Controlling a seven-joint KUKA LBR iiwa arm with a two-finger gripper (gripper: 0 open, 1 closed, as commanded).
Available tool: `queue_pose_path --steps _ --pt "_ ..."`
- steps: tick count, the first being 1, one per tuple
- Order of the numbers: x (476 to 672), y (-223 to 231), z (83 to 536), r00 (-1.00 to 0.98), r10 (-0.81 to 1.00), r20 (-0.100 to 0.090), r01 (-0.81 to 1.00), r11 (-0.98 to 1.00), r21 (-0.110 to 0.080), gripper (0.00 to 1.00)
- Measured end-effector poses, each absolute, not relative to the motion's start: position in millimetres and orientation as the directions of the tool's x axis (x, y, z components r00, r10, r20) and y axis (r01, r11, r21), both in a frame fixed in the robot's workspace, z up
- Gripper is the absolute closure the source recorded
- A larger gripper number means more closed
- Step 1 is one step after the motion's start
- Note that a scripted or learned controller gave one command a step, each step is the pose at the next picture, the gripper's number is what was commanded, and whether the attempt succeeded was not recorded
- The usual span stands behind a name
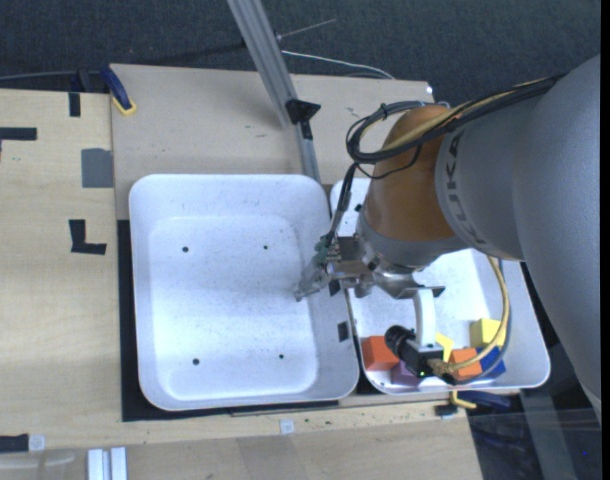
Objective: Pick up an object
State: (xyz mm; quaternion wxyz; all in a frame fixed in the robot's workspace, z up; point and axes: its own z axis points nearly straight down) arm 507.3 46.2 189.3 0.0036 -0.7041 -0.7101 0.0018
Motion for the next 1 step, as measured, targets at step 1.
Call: queue_pose_path --steps 1 --pt "526.5 70.6 321.9 -0.004 1.000 0.001 1.000 0.004 0.007 0.00"
